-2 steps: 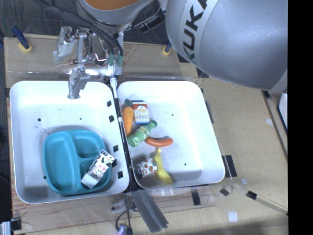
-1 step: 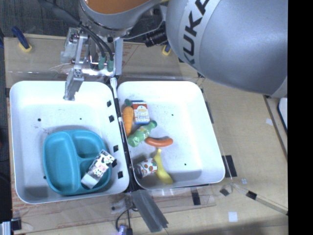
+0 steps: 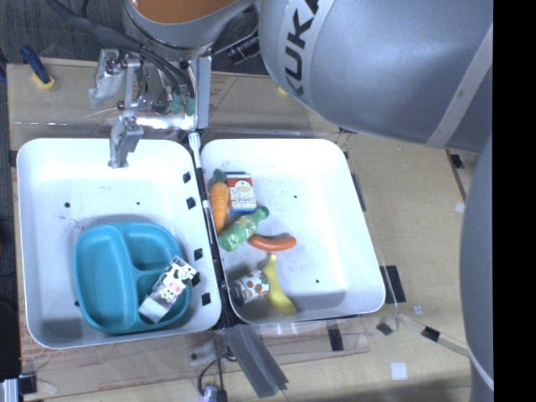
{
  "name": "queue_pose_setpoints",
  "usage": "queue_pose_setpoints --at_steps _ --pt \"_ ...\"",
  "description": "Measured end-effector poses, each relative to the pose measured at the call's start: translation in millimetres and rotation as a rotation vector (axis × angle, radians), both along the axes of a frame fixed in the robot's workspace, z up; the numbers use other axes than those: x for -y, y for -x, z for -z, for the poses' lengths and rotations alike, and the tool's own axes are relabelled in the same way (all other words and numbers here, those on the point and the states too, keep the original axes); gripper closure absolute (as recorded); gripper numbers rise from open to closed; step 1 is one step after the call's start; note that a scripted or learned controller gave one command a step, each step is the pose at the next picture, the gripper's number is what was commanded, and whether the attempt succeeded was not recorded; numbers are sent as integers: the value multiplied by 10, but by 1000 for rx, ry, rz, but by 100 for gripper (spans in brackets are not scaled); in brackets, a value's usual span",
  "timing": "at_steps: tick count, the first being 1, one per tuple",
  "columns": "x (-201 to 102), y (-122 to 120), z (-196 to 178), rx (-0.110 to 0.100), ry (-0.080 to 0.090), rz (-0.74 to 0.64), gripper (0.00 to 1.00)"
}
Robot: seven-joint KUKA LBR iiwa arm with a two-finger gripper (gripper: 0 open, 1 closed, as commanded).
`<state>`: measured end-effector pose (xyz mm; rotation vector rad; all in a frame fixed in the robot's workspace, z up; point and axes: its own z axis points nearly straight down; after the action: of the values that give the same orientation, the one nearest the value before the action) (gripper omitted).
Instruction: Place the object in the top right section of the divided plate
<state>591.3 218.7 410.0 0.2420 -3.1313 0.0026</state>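
While above left bin [image 3: 50, 182], claw [image 3: 120, 145] holds nothing

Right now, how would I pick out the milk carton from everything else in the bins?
Start at the left bin, which holds a blue divided plate. The milk carton lies tilted in the plate's lower right section. It alone is white with black cow patches; the colourful toy foods all lie in the right bin.

The two white bins [image 3: 276, 162] look like smooth plastic with a soft shine. The blue divided plate [image 3: 105, 266] is matt plastic. The milk carton [image 3: 170, 290] on it seems printed paper. The claw [image 3: 126, 132] at upper left is bare shiny metal. The tabletop [image 3: 419, 224] looks like pale matt wood.
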Motion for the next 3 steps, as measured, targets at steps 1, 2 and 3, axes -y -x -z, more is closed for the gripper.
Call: queue_pose_setpoints --at_steps 1,2,3 --pt "9 737 1378 1 -1 -156 0" --pt "11 736 1376 1 -1 -156 0" --pt "11 736 1376 1 -1 -156 0"
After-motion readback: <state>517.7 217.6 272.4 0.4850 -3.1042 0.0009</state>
